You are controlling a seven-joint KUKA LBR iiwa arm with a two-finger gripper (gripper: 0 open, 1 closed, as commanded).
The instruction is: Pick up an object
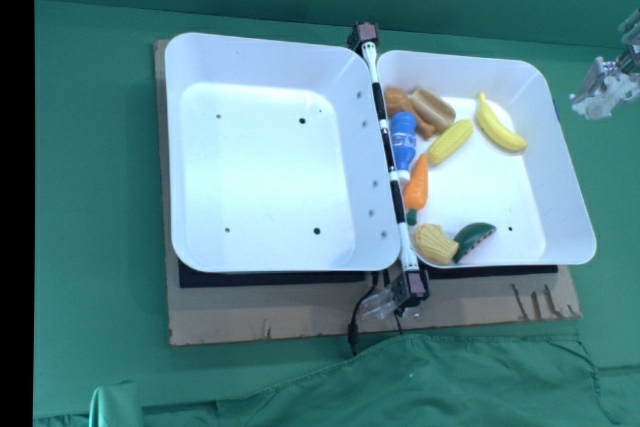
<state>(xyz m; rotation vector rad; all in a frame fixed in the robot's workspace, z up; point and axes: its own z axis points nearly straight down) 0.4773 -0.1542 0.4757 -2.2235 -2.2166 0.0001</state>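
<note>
**Toy foods in the right bin**

The gripper, pale and glinting, hangs beyond the right bin; whether its jaws are spread cannot be told. Inside lie one curved yellow banana, one knobbly corn cob, one tapered orange carrot, one blue bottle. The left bin adjoins it.

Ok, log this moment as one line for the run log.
gripper: right of right bin, off its edge | holding: nothing seen | banana, corn, carrot: in right bin

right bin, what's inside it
Toy food in the right bin: banana, corn cob, carrot, blue bottle, hot dog, watermelon slice. Anything beneath them is covered.
</note>
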